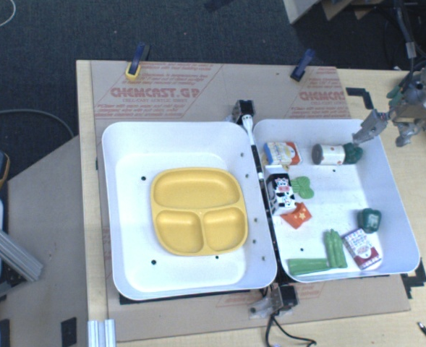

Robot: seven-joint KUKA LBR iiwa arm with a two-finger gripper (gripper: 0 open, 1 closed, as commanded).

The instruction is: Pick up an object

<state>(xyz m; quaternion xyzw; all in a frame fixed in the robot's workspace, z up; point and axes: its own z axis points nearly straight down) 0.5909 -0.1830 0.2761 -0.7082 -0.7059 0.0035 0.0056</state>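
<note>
Gripper (402, 127) hangs at the frame's upper right, fingers spread wide, holding nothing, so it's at the approach step. Next it needs to drop onto something, maybe the small can (330, 154) in the right bin (395, 186).

A dark carpet (68, 20) surrounds the counter (198, 85), whose brown paper-covered top is printed with red lettering. Two clamps, one yellow (135, 65) and one blue (301, 66), grip its far edge. A thin cable (3, 9) loops on the floor.
</note>
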